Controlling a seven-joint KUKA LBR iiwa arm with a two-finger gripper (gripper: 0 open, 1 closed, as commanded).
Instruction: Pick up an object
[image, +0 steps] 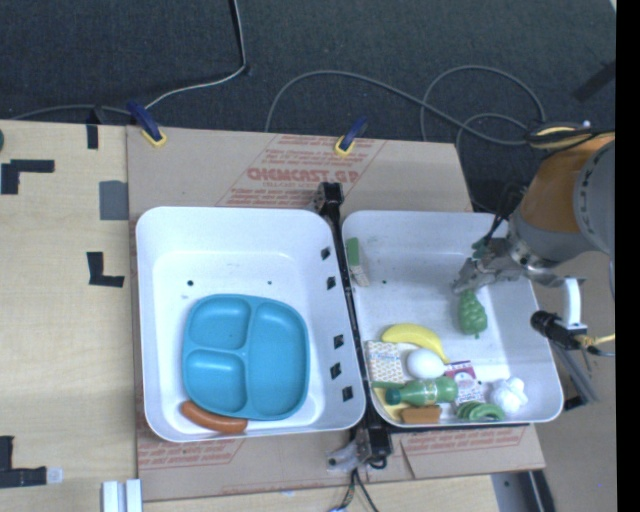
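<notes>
Green and knobbly, a small toy vegetable (472, 313) lies on the floor of the right bin (400, 262), in its right half, well clear of the pile at the front. Its long axis runs roughly from the back of the bin toward the front, tilted a little, with the narrower end pointing up toward the gripper (477, 277). The gripper hangs just above that narrow end, at the tip of the grey arm (565, 215) with its orange band, which comes in over the bin's right wall. Whether the jaws are wide or closed I cannot tell, since the metal parts blur together there, and I cannot tell if they touch the green piece

Along the front of the right bin sits a cluster: a yellow banana (414, 337) curving left to right, a white egg (424, 364) just below it, a patterned packet (386, 362) to the left, a green bottle (425, 391) lying on its side, and a white lump (508, 393) near the right corner

The left bin (170, 260) holds a blue divided plate (245, 357) and, at its front edge, an orange sausage (212, 418) lying left to right, just beside the plate
</notes>
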